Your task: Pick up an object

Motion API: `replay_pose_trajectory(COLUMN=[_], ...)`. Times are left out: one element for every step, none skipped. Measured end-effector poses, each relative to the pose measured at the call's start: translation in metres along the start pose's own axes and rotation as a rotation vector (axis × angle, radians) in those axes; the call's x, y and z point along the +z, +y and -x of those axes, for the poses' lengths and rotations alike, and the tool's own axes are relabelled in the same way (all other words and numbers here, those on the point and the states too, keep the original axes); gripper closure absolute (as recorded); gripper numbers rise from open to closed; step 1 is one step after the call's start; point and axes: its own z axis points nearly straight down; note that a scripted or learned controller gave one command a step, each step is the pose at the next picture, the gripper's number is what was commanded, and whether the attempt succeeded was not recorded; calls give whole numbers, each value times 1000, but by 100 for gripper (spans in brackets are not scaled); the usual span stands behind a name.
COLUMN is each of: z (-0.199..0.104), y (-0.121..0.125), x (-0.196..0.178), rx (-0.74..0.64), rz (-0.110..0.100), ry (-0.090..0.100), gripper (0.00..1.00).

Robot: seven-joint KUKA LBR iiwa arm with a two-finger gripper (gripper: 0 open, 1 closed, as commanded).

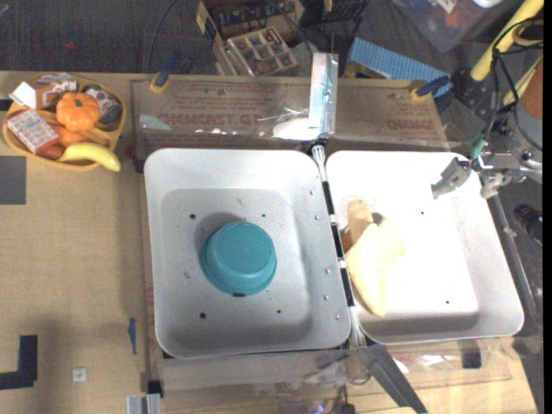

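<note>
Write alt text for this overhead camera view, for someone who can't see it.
Two shallow white bins sit side by side: the left bin holds an upturned teal bowl, the right bin a pale tan object against its left wall. A robot gripper hovers over the right bin's far right corner.

The arm comes in from the right side, up near the top right corner, with just its wrist end reaching in. The gripper (450,179) hangs at the upper right, pointing left and a bit down. Can't really make out much more at this size.
</note>
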Motion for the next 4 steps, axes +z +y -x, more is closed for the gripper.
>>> replay_pose_trajectory(z=[-67,-77,-76,-76], y=[19,28,28,28], x=[105,158,158,158], rx=[-15,-121,-120,-120], rz=[-1,7,7,7], ry=[0,0,1,1], gripper=[0,0,0,0])
